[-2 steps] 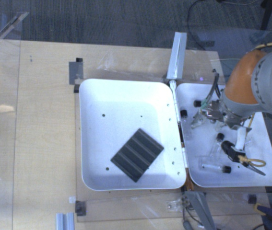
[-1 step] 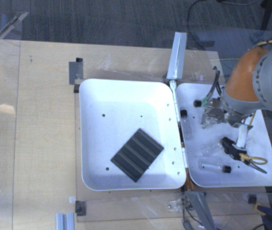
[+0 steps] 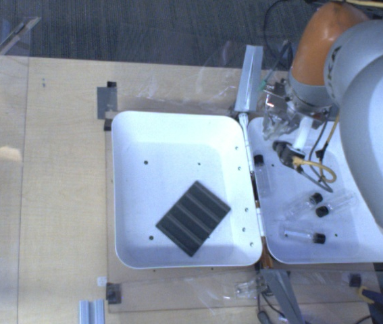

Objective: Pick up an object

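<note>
A dark grey ribbed rectangular pad (image 3: 193, 218) lies flat and turned at an angle in the lower middle of the left bin (image 3: 130, 181). In the right bin (image 3: 353, 248) lie several clear tubes with black caps, one (image 3: 304, 235) near the front and others (image 3: 318, 204) just above it. A small black piece (image 3: 259, 159) sits by that bin's left wall. My gripper (image 3: 277, 125) hangs over the right bin's far left corner, well above and left of the tubes, with cables looping below it. Nothing shows in its grasp.
The big grey arm with its orange band (image 3: 319, 39) covers the right bin's right side. A metal bracket (image 3: 248, 79) stands behind the gap between the bins. Black clamps (image 3: 108, 98) sit at the left bin's corners on the wooden bench.
</note>
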Robot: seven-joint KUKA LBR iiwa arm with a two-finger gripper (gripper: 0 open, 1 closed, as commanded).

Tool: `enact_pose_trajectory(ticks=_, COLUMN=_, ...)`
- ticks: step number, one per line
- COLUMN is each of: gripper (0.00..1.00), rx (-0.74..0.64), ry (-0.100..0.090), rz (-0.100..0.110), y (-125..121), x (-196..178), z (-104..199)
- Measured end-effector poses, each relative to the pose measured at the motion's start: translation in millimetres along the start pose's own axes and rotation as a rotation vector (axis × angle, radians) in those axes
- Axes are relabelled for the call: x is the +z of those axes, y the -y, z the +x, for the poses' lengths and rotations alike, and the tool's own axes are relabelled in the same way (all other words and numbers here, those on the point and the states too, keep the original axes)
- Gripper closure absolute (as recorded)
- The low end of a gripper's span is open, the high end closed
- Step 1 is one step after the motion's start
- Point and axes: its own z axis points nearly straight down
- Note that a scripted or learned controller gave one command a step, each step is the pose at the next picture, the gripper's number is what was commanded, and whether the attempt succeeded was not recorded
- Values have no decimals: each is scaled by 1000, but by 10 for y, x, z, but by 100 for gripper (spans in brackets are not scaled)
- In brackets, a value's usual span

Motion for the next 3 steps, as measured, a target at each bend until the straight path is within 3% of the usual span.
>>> enact_pose_trajectory(ticks=1, gripper=0, rx=0, ry=1, rz=1, y=1, x=3, z=-1)
enact_pose_trajectory(ticks=2, gripper=0, rx=-23, ry=1, rz=3, y=84, x=314, z=-705)
enact_pose_trajectory(ticks=3, gripper=0, rx=43, ry=-1, rz=-4, y=-151, x=974, z=-515)
